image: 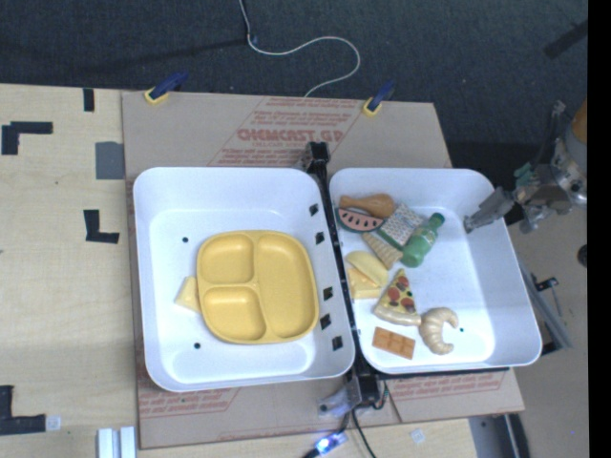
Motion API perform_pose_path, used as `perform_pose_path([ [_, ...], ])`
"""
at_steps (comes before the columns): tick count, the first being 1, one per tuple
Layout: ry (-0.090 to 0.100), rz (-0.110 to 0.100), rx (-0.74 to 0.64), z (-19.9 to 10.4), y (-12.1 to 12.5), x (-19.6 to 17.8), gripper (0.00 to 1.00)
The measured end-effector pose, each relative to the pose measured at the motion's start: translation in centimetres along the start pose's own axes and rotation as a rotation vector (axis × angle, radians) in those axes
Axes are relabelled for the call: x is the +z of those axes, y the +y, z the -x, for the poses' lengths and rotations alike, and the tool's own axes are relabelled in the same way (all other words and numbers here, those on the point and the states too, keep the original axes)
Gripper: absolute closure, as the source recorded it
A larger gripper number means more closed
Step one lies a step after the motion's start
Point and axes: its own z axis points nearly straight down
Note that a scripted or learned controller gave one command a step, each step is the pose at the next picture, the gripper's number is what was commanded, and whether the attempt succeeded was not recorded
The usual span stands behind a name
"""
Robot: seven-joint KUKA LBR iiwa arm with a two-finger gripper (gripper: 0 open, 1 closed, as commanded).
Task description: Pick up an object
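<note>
1. Two white bins sit side by side on the tabletop (57, 256).
2. The left bin (162, 198) holds a yellow divided plate (258, 286).
3. The right bin (496, 284) holds toy foods: a green bottle (421, 239), pizza slice (398, 297), croissant (439, 329), watermelon slice (356, 220).
4. The gripper (492, 210) hovers at the right bin's far right rim, carrying nothing; whether it is open cannot be told.
5. Judged from this, nothing is picked yet; reach, grasp and lift all remain.
</note>
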Motion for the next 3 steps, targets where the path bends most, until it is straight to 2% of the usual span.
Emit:
perform_pose_path([
  [1,-0.003,0.013,-0.004,0.0,0.2,-0.8,0.00],
  [3,-0.003,0.010,-0.005,0.1,-0.2,8.0,0.00],
])
